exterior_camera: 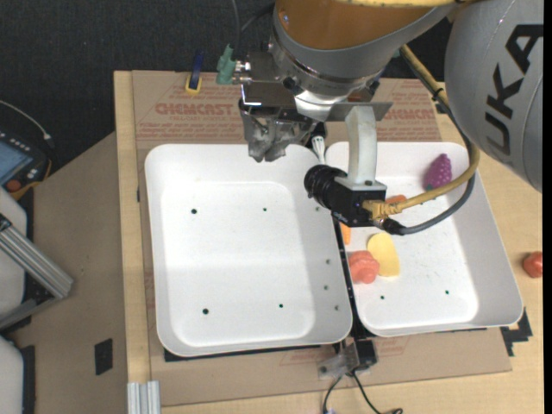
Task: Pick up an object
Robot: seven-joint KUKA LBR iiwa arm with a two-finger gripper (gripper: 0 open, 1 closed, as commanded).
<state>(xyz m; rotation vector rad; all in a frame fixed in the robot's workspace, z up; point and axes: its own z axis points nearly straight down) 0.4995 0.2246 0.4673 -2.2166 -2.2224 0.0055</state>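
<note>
A: Two white bins on the bench, arm (362, 24) hanging over the seam between them at twelve o'clock. Step in hand, by my reading: the approach, with nothing picked yet.

B: Pincer state?

A: Cannot tell. The gripper (274, 138) sits low over the far edge of the left bin (172, 257), and the wrist hides how it stands. Nothing shows held in it.

B: Bins, big to small?

A: Left bin bare white floor, a few dark dots. Right bin (457, 300) carries the candidates: purple grape cluster (438, 171) at its two o'clock corner, yellow piece (385, 255) near its nine o'clock side, red-orange piece (363, 268) touching the yellow one on its left. A scrap of orange (395, 202) peeks out beside the black camera mount (341, 192) and cable.

B: Next move?

A: Judgement only: swing toward three o'clock, over the right bin, and come down on one item. The grapes stand well apart from the rest, so a cleaner target; the yellow and red pieces touch, so a grab there risks nudging both.
</note>
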